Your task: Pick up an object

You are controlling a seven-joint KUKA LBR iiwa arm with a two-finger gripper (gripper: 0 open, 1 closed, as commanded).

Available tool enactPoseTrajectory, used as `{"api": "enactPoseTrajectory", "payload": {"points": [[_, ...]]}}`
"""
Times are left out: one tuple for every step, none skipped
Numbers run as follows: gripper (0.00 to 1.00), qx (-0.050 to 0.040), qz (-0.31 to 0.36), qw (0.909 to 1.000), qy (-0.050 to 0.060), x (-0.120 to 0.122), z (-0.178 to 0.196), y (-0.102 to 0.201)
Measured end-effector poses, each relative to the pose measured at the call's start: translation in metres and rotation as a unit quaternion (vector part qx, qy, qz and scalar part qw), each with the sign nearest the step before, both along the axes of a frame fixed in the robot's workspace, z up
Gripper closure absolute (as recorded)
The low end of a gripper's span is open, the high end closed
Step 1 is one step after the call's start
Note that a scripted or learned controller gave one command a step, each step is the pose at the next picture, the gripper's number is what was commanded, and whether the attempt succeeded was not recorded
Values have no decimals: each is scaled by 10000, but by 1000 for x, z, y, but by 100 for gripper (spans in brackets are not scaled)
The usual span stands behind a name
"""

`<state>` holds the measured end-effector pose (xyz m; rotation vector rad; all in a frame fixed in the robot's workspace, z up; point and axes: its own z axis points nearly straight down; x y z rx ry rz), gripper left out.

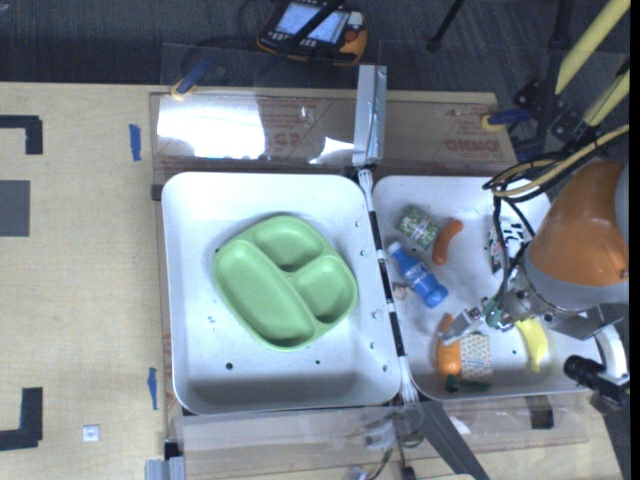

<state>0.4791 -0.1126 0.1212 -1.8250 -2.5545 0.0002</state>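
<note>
Gripper (492, 315) state cannot be determined; blue bottle (418, 277) appears light, rigid, slippery: grasp across its middle

Two white bins sit side by side: the left bin (190, 298) holds one green divided plate (285, 280). The right bin (470, 193) holds roughly six small items, including one blue bottle (420, 278) and one yellow piece (534, 344).

No text is legible. Reddish printing on the cardboard panel (470, 128) behind the bins is too blurred to read. The lit screen of the handheld pendant (310, 26) shows content too small to read.
</note>
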Motion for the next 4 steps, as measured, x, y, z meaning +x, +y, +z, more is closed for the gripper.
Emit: {"api": "enactPoseTrajectory", "payload": {"points": [[0, -2, -1391, 9903, -21, 1, -35, 9], [0, -11, -2044, 9789, -6, 6, 158, 42], [0, -8, -2758, 9612, 10, 0, 70, -45], [0, 56, -2542, 9671, 0, 4, -26, -90]]}}
